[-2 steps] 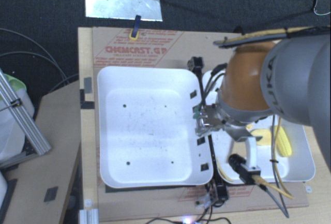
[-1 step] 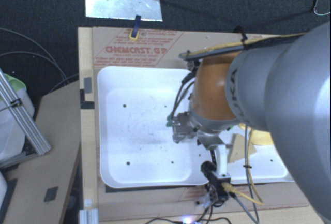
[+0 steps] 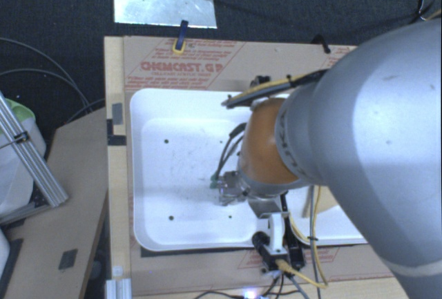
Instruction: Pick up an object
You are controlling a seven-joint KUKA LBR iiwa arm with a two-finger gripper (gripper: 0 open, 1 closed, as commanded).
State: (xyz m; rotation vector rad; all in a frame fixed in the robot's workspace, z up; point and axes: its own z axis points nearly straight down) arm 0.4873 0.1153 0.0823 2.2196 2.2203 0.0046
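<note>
My arm [image 3: 359, 152] reaches in from 3 o'clock over the left bin [image 3: 159, 152] | gripper [image 3: 228, 188] low near the bin's centre, jaw state hidden by wrist | no object discernible; pickup unconfirmed, grasp and lift remain.

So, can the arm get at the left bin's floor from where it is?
Probably yes: the arm hangs over the left bin, wrist low above its floor, and the rim is shallow.

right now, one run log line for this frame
phase: reaching into bin | arm: over left white bin, wrist low | gripper: near bin floor, grasp unconfirmed | object: none seen held
</note>
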